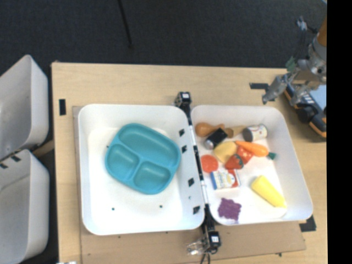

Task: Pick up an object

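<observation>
Carrot [254, 148] lying flat, long axis left-right

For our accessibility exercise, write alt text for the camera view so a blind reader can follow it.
Two white bins sit side by side on a bench: the left bin holds a teal plate, the right bin a cluster of toy foods, including a carrot and yellow corn. The gripper hangs beyond the right bin's far corner.

On the bench [126, 81] two bins sit side by side. The left bin [93, 202] holds a divided plate [143, 158]. In the right bin [294, 197], a carrot [254, 147] lies behind a corn cob [268, 191], with grapes [230, 208] at the front.
</observation>
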You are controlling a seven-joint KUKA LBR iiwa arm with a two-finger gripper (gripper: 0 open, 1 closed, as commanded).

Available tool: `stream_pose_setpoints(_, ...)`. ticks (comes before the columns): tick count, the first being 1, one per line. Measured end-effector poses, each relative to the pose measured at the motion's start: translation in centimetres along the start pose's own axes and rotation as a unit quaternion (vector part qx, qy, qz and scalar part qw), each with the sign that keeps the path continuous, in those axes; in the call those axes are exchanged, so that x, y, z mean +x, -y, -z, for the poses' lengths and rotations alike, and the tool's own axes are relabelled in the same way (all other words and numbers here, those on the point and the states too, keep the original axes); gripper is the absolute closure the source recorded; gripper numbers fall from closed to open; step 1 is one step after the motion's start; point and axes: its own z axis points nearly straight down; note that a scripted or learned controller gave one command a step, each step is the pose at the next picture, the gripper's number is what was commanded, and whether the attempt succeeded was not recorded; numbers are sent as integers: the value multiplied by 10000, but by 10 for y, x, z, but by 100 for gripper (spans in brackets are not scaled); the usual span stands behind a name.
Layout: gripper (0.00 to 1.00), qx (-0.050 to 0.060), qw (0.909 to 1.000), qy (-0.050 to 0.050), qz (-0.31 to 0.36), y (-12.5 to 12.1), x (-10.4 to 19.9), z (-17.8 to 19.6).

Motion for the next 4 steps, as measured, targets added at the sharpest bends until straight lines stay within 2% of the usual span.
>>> stream_pose_setpoints(1, 0, -55, 10000, 11, 11, -2, 1, 8)
stream_pose_setpoints(2, 0, -23, 10000, 11, 10, 3, -3, -59)
stream_pose_setpoints(3, 0, -34, 10000, 13, 29, 6, 5, -113)
stream_pose_setpoints(4, 0, -59, 10000, 24, 17, 4, 0, -175)
